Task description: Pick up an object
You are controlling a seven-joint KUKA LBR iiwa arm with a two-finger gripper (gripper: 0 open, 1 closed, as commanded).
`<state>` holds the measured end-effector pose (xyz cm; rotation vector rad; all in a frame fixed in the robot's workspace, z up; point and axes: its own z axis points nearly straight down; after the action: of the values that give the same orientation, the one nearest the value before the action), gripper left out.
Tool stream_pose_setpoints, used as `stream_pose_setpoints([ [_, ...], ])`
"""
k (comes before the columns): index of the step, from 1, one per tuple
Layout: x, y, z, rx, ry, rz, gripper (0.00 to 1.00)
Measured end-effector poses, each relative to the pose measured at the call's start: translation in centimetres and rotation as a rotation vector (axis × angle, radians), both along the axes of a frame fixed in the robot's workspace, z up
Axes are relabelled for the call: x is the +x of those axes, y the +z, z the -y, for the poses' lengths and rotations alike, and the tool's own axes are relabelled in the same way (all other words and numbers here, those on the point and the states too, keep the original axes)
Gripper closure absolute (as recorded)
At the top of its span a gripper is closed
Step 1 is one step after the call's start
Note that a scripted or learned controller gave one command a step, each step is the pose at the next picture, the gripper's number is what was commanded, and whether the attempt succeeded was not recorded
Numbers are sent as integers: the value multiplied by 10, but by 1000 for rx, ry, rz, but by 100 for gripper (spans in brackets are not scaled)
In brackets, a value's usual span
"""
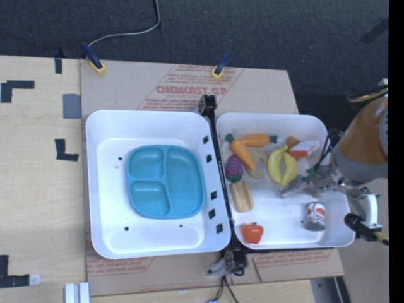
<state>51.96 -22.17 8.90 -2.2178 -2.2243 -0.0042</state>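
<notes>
Reaching in from the frame's right, the tool (302,187), its grip state impossible to tell, hovers just right of the curved yellow plastic banana (281,166), which lies near-upright in the right white bin (278,235).

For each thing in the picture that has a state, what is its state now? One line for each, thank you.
blue plate: lying flat in the left bin, nothing on it.
bananas: lying in the right bin, near the gripper.
two carrots: lying side by side, touching.
can: lying apart from the other things.
tomato: resting alone near the front wall.
gripper: low inside the right bin, beside the bananas.
</notes>
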Motion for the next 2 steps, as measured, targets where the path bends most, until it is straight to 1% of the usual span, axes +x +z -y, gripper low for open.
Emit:
stream_pose_setpoints([
  [1, 63, -2, -62, -3, 0, 5, 0],
  [2, 55, -3, -101, -7, -3, 3, 0],
])
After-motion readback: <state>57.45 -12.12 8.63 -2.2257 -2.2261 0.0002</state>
